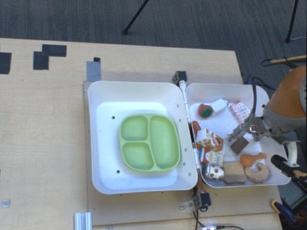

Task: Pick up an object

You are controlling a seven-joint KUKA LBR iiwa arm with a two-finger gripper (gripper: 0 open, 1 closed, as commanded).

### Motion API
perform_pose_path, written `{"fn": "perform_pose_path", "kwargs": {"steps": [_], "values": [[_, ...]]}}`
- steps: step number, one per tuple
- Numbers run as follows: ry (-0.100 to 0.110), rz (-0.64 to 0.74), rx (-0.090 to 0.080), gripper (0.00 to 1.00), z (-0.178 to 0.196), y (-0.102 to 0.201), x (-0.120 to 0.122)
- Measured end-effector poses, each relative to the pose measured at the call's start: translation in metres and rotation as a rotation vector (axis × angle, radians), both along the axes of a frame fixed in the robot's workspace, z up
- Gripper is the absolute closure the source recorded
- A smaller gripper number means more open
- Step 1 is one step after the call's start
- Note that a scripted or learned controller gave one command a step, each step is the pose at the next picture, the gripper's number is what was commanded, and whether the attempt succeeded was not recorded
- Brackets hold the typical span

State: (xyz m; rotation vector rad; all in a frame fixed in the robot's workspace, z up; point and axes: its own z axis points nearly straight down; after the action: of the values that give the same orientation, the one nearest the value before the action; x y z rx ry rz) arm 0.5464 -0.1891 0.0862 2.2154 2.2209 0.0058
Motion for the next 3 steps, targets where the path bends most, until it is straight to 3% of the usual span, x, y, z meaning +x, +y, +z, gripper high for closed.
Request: {"fn": "perform_pose_path", "kwargs": {"steps": [1,2,3], "values": [[-0.007,0.001,-0.001,1.00,0.012,0.000,0.002],[-0.006,0.001,-0.001,0.00,0.012,0.000,0.002],[-0.003,-0.001,-0.001,0.00,0.000,0.003,-0.033]]}}
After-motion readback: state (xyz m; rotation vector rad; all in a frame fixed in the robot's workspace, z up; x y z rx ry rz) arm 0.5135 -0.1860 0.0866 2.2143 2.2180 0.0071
